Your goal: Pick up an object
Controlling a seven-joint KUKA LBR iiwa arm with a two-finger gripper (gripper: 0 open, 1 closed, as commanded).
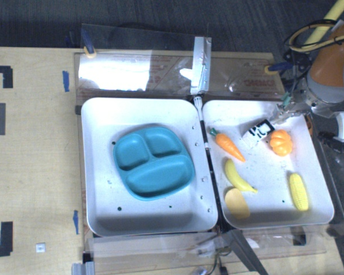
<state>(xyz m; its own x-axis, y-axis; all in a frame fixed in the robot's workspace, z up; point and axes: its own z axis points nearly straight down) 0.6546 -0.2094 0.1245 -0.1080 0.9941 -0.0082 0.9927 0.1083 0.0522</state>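
Note:
The right bin [321, 211] holds several toy foods. An orange carrot [229, 145] lies near its left wall and a small orange pumpkin [281, 142] sits at the upper right. A yellow banana [238, 176] lies in the middle, a corn cob [298, 191] at the lower right, and a tan round piece [236, 202] at the front. A small black-and-white piece [261, 129] lies between the carrot and the pumpkin. My gripper [286, 109] hangs over the bin's far right corner, just above and right of the pumpkin, with nothing visibly in it.
The left bin [94, 171] holds a blue divided plate [153, 161]. A clear plastic sheet and a metal bracket [200, 65] stand behind the bins. Yellow and black cables [309, 36] loop by the arm [329, 67] at the upper right. Bare wooden bench [28, 153] lies to the left.

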